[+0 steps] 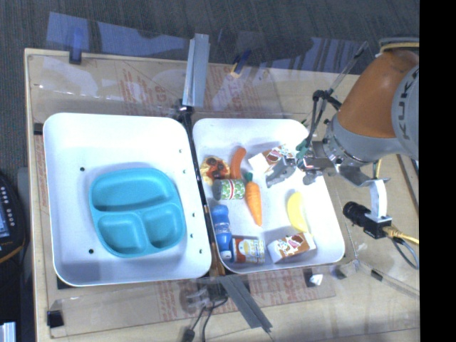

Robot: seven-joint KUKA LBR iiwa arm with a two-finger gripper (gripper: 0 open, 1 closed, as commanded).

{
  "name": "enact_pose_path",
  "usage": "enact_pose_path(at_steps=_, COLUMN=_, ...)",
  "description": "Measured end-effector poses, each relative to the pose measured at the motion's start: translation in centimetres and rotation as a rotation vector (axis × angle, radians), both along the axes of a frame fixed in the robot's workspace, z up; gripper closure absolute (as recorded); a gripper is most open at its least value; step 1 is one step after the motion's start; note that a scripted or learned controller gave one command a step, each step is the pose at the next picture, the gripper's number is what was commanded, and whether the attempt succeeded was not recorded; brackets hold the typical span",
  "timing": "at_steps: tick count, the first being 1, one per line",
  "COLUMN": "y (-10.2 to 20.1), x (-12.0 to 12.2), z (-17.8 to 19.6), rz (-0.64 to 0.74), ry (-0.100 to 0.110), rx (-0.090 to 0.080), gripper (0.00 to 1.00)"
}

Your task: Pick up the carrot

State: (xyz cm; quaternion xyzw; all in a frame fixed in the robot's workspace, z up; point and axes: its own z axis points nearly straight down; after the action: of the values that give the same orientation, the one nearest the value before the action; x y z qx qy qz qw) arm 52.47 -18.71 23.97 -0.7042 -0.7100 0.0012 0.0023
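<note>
Carrot (253, 201) lay in right bin (330, 223), left of and below my claw (293, 171), apart from it. Green can (230, 189) touched carrot's top. Banana (297, 212) sat just below claw. My claw gripped nothing; finger spread unclear.

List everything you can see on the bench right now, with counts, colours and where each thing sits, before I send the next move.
bins: 2, white, side by side on the bench
tray: 1, blue, three compartments, in the left bin
carrot: 1, orange, middle of the right bin
sausage: 1, orange-red, right bin, above the carrot
can: 1, green label, just left of the carrot's top
banana: 1, yellow, right side of the right bin
bottle: 1, blue, along the right bin's left wall
cartons: 2, red and white, near edge of the right bin
arm: 1, grey and orange, from the right
claw: 1, dark, over the right bin's upper right
</note>
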Motion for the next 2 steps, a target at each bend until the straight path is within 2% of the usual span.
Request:
enact_pose_path(at_steps=1, y=5.1, x=-3.6, z=-12.6, rz=0.063, ry=-0.031, rx=-0.008, gripper=0.00)
enact_pose_path(at_steps=2, y=11.3, x=1.1, z=-4.3, rz=-0.117, ry=-0.003, rx=-0.001, gripper=0.00)
